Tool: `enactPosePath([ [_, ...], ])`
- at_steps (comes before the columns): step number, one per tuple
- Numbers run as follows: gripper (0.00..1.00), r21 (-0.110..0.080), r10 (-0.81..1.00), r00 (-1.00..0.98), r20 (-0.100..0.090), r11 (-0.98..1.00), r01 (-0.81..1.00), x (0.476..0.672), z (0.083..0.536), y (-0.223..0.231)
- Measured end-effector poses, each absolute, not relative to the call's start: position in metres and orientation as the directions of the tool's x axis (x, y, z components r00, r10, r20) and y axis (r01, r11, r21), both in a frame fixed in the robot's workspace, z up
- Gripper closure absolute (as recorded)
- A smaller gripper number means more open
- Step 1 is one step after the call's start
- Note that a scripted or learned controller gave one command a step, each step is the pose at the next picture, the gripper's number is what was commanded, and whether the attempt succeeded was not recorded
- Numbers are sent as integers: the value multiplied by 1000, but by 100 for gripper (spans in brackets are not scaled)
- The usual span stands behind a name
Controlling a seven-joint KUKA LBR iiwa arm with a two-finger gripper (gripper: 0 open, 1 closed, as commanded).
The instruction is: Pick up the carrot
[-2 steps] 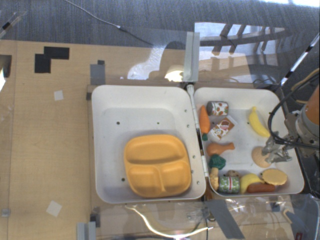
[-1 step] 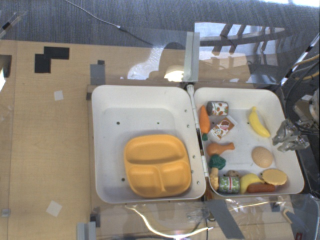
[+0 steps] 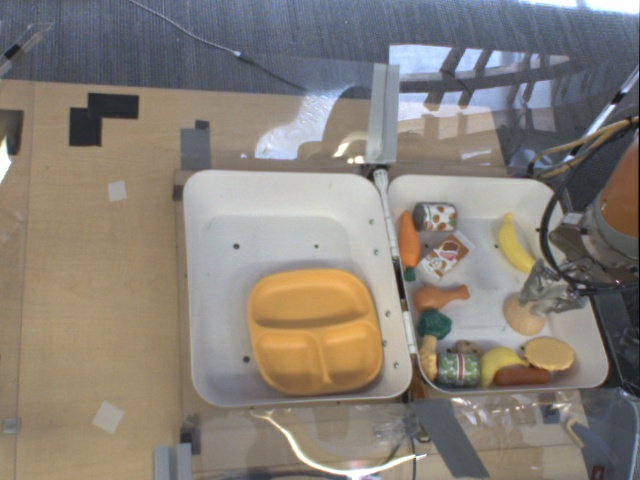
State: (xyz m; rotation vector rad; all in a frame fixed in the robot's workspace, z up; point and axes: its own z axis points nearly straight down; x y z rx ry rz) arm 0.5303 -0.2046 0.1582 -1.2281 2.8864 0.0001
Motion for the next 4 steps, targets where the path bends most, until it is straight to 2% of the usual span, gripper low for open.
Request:
enactPosePath([
  [1, 100, -10, -857, -515, -4, 515, -857, 520, 90, -205],
  [2, 100, -9, -966, -259, -2, 259, -966, 510, 124, -205],
  [3, 100, -9, -952, 305, 3, -305, -952, 496, 176, -206],
  [4, 100, -6, -818, 575, 2, -575, -818, 489, 151, -194],
])
